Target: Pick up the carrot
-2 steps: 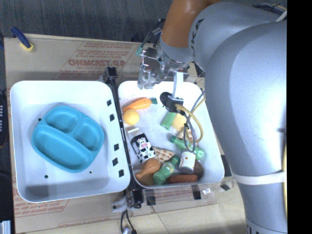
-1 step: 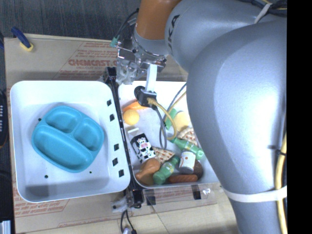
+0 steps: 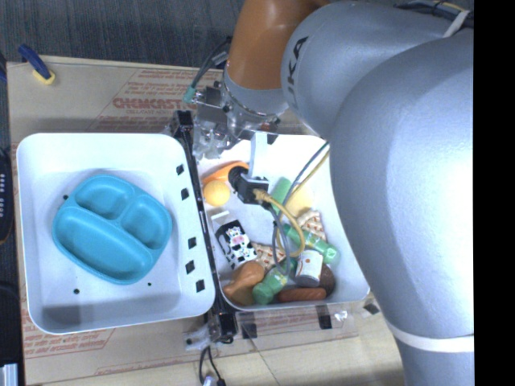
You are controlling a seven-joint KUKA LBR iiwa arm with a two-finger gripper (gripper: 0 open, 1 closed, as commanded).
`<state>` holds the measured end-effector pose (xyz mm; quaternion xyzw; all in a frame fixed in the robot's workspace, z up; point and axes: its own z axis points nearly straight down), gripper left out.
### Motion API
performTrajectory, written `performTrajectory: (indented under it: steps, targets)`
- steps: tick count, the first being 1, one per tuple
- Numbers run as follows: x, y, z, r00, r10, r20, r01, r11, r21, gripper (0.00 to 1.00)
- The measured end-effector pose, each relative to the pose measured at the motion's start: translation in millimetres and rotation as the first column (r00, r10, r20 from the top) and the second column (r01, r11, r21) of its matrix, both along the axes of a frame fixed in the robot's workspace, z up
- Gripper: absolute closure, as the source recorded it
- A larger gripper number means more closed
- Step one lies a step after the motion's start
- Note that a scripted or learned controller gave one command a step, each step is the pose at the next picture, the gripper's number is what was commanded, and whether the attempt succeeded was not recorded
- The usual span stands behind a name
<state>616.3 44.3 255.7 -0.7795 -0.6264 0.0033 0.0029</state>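
Arm [image 3: 386, 135]: the grey KUKA arm is filling the view from twelve round to five o'clock, its orange band [image 3: 269, 30] sitting at twelve o'clock above the wrist.
Left bin [image 3: 32, 215]: the shallow white bin is lying at nine o'clock.
Right bin [image 3: 342, 300]: the second white bin is lying just past centre towards four o'clock, touching the left bin along a shared edge and partly covered by the arm.
Tray [image 3: 113, 227]: a blue three-compartment tray is resting flat in the left bin, at eight o'clock from centre.
Gripper [image 3: 221, 135]: it is hanging over the top left corner of the right bin, at eleven o'clock from centre; I cannot tell how its claw is standing.
Carrot [image 3: 229, 169]: an orange shape is lying in the right bin just below the gripper, part hidden by a black fitting.
Yellow ball [image 3: 216, 191]: sitting just at six o'clock of the carrot, touching it.
Toy cow [image 3: 235, 244]: black and white, lying at six o'clock of the ball.
Toy pile [image 3: 282, 284]: brown and green toy foods are crowding the bin's six o'clock end.
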Motion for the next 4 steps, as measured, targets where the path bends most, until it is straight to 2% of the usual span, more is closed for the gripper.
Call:
performTrajectory:
  steps: [1, 2, 3, 4]
  targets:
    - [-45, -19, -3, 0.994, 0.105, -0.001, -0.105, 0.994, -0.001, 1.00]
    - [-83, -65, -66, 0.892, 0.453, -0.001, -0.453, 0.892, 0.002, 1.00]
    - [-55, -149, -124, 0.767, 0.642, 0.000, -0.642, 0.767, 0.004, 1.00]
    - [-61, -76, -61, 0.745, 0.667, 0.008, -0.667, 0.745, -0.001, 1.00]
